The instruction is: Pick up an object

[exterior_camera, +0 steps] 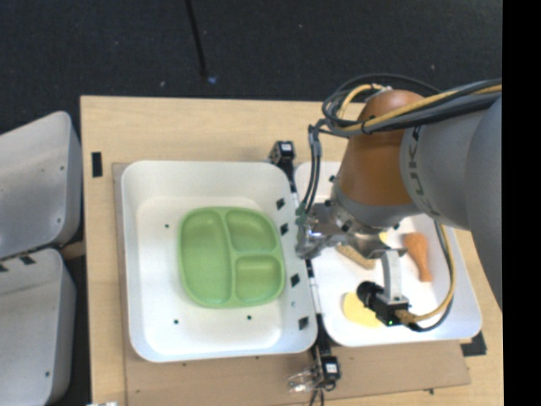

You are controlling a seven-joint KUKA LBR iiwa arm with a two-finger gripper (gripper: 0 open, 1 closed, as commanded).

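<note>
A green divided plate (230,255) lies in the left bin (144,227). In the right bin (461,311) an orange carrot-like piece (418,255) lies at the right, a yellow piece (360,310) near the front, and a tan piece (362,256) under the arm. My gripper (319,237) hangs low over the right bin's left side, close to the divider between the bins. The orange wrist band (380,159) and grey arm cover much of that bin.
Black and yellow cables (414,307) loop from the wrist down over the right bin's front. Small black clips (281,152) sit on the bins' edges. The wooden bench (194,112) rims both bins; white chairs (34,193) stand at the left.
</note>
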